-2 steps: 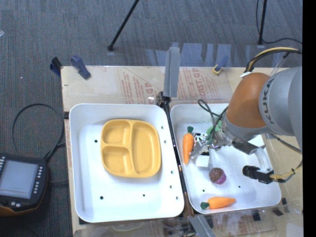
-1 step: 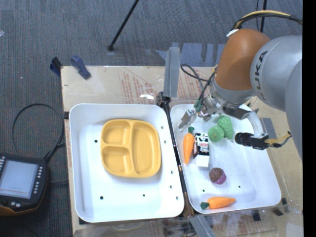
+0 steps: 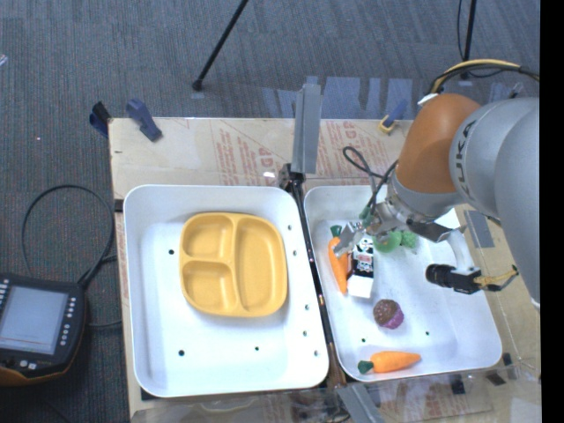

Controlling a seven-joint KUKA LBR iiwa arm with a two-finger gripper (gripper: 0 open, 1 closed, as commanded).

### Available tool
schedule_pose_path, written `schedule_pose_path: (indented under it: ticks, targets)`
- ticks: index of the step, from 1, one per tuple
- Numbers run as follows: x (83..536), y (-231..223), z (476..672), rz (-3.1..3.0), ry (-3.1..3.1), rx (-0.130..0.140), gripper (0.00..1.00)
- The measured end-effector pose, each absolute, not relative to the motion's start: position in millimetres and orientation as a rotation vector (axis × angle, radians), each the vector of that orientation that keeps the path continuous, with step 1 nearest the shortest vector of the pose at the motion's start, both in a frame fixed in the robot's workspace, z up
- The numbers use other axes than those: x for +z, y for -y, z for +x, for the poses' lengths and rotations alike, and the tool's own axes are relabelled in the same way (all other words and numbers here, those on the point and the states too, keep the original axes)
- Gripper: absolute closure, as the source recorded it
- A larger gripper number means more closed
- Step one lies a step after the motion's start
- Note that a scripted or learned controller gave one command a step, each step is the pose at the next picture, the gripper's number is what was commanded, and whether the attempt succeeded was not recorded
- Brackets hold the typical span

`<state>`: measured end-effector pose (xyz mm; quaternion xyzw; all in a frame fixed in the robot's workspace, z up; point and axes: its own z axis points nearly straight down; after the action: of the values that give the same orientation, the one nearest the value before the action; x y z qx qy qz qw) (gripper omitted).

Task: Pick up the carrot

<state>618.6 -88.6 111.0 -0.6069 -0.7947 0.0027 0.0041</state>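
I see the gripper (image 3: 366,229) low over the right bin (image 3: 476,324), right of centre in the frame; I cannot tell how it is set. Just below it stands a small milk carton (image 3: 361,267), with one carrot (image 3: 338,267) touching the carton's left side. A purple ball (image 3: 388,313) lies lower, and a second carrot (image 3: 390,360) lies near the bin's bottom edge. A yellow divided plate (image 3: 234,263) sits in the left bin (image 3: 150,324).

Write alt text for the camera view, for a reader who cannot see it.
The grey arm's gripper hangs over the right white bin, beside an orange carrot and small milk carton. A second orange carrot and purple ball lie nearer the front. The left white bin holds a yellow divided plate.
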Motion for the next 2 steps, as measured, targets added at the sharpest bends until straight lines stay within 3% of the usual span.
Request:
schedule_pose_path:
  ticks: [1,2]
  targets:
    - [191,29,611.5,-1.928,2.485,-0.007,0.0]
    - [186,24,631.9,-2.256,2.183,0.004,0.0]
